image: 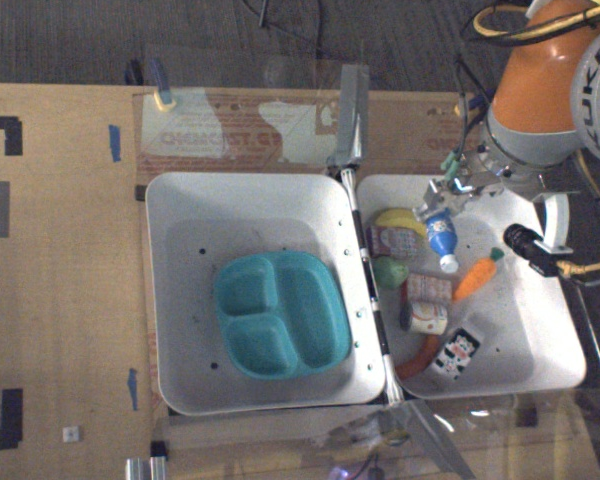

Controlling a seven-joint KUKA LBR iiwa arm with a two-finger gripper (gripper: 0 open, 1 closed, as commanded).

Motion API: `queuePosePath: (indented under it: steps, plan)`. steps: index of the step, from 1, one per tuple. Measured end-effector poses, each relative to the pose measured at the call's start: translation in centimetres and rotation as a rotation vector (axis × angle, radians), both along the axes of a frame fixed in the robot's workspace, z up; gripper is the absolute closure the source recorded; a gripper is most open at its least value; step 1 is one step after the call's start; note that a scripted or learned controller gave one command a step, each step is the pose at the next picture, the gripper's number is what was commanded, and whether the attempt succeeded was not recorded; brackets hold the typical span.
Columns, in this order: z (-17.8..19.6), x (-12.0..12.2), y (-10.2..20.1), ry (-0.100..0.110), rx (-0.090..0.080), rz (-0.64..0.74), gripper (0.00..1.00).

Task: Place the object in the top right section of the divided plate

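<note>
Bottle (441, 238) looks light, rigid and slick, so we would grip its body crosswise; whether the gripper (458, 180) is closed on it, we cannot tell

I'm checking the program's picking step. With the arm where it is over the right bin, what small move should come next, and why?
Probably a short descent onto the blue and white bottle. The gripper hangs just above its upper end, and the teal divided plate in the left bin has nothing in it yet, so something must be picked first. Neighbouring toys crowd the bottle, so go slowly.
</note>
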State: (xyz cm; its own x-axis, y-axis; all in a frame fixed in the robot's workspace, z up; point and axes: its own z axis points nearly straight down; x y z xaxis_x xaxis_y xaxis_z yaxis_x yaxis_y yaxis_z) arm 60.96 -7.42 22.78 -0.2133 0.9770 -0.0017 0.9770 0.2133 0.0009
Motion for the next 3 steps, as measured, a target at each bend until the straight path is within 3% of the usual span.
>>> queuePosePath:
  steps: [1, 2, 3]
  plan:
    - [0.8, -1.7, 7.5, 0.001, 0.002, 0.159, 1.00]
    - [-1.7, -3.9, 11.9, 0.002, 0.002, 0.238, 1.00]
    - [-0.8, -6.0, 20.9, -0.001, 0.001, 0.387, 1.00]
